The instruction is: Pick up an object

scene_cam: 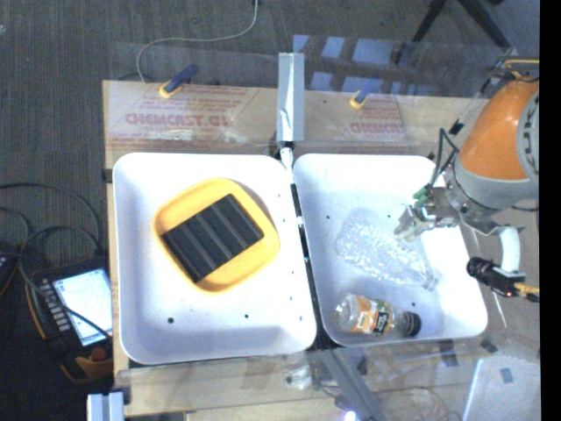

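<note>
Gripper (412, 222) low over right bin (456, 314), at the upper right end of a crumpled clear plastic bottle (381, 251) lying flat mid-bin. Cannot tell how the gripper is set; nothing seen held. Judged step: closing in for a grasp on the clear bottle. To do it well: come straight down across the bottle's narrow width, since thin crushed plastic will likely give and slip, and lift slowly. Right bin also holds a small bottle (375, 316) with an orange label and dark cap, on its side near the front wall, apart from the clear one. Left bin (140, 323) holds a yellow tray-like object (217, 233) with a black ribbed top. Both bins side by side on the worktop (210, 121).
</note>
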You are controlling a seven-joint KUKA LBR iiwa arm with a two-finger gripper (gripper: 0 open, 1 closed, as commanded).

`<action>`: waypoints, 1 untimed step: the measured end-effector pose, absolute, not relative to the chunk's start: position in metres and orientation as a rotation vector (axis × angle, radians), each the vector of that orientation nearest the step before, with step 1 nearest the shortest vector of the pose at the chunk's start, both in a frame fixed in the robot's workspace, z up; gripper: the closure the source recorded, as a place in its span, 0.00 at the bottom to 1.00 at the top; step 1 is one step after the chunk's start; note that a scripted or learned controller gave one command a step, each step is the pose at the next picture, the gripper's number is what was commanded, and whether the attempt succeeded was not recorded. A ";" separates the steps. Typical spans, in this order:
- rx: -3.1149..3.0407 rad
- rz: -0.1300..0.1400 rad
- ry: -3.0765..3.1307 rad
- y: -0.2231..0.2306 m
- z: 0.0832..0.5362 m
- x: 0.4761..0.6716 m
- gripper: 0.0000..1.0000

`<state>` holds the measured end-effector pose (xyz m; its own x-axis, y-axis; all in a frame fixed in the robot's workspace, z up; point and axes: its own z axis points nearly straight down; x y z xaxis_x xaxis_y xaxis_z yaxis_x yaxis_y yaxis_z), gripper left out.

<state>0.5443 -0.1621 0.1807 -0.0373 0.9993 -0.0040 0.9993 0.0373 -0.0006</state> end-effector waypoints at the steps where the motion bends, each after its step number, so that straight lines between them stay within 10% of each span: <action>1: 2.179 -0.006 2.260 -0.162 0.181 0.544 0.00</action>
